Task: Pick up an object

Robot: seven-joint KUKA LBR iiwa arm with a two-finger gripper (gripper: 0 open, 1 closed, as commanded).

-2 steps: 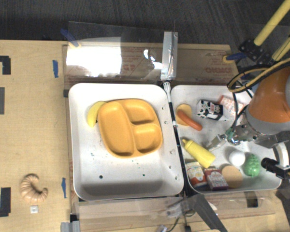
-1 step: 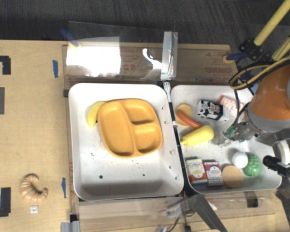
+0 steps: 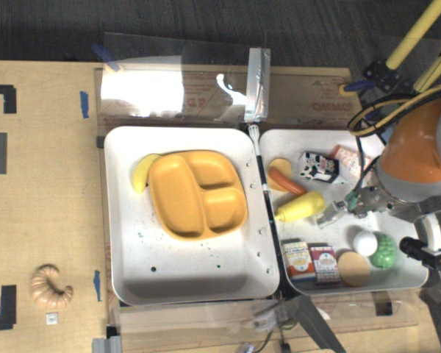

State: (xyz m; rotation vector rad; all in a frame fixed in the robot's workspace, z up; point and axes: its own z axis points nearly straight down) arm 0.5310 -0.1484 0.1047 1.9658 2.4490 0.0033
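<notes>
The mustard bottle (image 3: pixel 300 207) lies just left of the gripper (image 3: pixel 343 206), beside the carrot (image 3: pixel 287 180). Light, smooth, probably slippery plastic; best pinched across its middle. Gripper state: cannot tell.

Two shallow white plastic bins (image 3: pixel 125 271) on a pale tan wooden bench (image 3: pixel 37 197). In the left bin: an orange three-section plastic tray (image 3: pixel 197 193) over a yellow banana (image 3: pixel 140 171). In the right bin: an orange carrot-shaped toy (image 3: pixel 287 181), a yellow squeeze bottle (image 3: pixel 300 207), a black-and-white cow-patterned carton (image 3: pixel 320 166), two small red-and-white boxes (image 3: pixel 311 261), a tan egg-shaped piece (image 3: pixel 353 267), a white ball (image 3: pixel 365 243), a green knobbly ball (image 3: pixel 385 252). On the bench, near left, a beige ridged croissant toy (image 3: pixel 51 286). Grey arm with an orange band (image 3: pixel 421 149).
</notes>
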